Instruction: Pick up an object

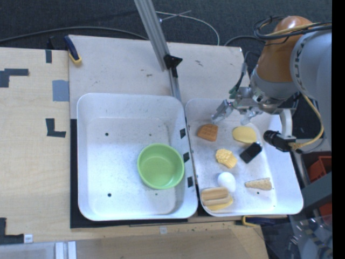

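Reaching in from three o'clock, the grey arm (302, 53) with its orange band hangs its jaws (233, 108) over the twelve o'clock end of the right bin (285, 198). The two fingers (221, 112) look spread apart, with nothing between them. Just below them, toward seven o'clock, a brown cracker-like piece (207, 132) lies on the bin floor, close to the fingertips but apart from them. At four o'clock from the jaws sits a pale yellow oval piece (245, 134), and just beside it, toward five o'clock, a small black block (250, 152) lies tilted. Near the bin's middle rests a yellow corn-like piece (226, 157), with a white egg (226, 181) beneath it at six o'clock. A hot dog bun (217, 197) lies at the bin's seven o'clock corner, and a tan wedge (259, 184) lies at three o'clock from the egg. The left bin (91, 144) holds a green bowl (160, 166), upright, toward its four o'clock side. Both bins sit side by side on the surface (118, 63), where a blue and yellow clamp (72, 50) rests at eleven o'clock.
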You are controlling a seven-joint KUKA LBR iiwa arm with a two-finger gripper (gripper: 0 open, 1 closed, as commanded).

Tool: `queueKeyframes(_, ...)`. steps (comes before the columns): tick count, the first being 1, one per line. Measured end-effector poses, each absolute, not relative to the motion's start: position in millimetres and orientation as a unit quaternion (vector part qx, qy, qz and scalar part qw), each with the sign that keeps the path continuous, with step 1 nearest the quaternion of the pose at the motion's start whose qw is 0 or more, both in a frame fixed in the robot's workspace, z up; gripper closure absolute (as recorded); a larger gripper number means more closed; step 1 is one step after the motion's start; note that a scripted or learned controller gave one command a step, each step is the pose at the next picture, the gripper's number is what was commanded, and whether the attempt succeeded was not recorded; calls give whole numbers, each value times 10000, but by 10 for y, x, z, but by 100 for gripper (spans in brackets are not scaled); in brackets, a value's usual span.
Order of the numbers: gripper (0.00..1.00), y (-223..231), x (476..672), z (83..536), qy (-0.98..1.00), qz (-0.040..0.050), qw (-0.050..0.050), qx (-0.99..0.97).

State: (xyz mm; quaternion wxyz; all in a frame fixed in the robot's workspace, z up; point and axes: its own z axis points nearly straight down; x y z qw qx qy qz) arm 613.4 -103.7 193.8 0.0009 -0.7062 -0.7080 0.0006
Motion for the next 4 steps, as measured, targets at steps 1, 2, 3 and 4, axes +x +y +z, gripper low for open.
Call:
queueKeyframes(1, 0, -1038, 6134, 1938, -7079, 5, 9, -7063)
queueKeyframes(2, 0, -1098, 6118, 1477, -7075, 26, 19, -7067)
queueKeyframes(3, 0, -1089, 6097, 932, -7076, 28, 28, -7066)
queueKeyframes(4, 100, -1082, 6113, 1063, -7082, 10, 12, -7060)
